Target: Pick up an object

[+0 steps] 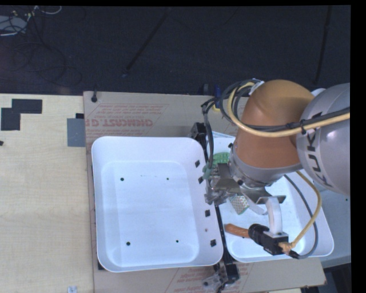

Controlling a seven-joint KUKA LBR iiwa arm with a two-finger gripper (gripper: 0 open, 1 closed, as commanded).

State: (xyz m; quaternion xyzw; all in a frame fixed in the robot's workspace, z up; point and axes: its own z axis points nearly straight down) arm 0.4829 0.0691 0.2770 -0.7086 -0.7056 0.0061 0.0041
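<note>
Nearest the camera, the edge of a brown cardboard sheet with red print shows from under two shallow white bins. It lies on a pale wooden bench that runs off to the left. The left bin has a smooth white floor with a few small dark dots on it. A black strip with small clips runs between the two bins.

In the right bin, close to its near left corner, lies a small orange thing, long and narrow, with one end toward the strip. Just beyond it is a pale speckled thing, right beside the gripper. The gripper hangs low over the left side of the right bin, next to the strip. Whether it is clenched or released cannot be told from here. A bit of a green thing peeks out on the far side of the gripper, partly hidden by the arm.

Above them the arm's broad orange band covers much of the right bin. The grey link comes in from the right, and yellow and black cables loop over the band.

Farther back, the cardboard carries more red print, reversed. On the bench at the far left are black patches and a grey patch. Beyond the bench the room is dark, with thin wires lying across it.
</note>
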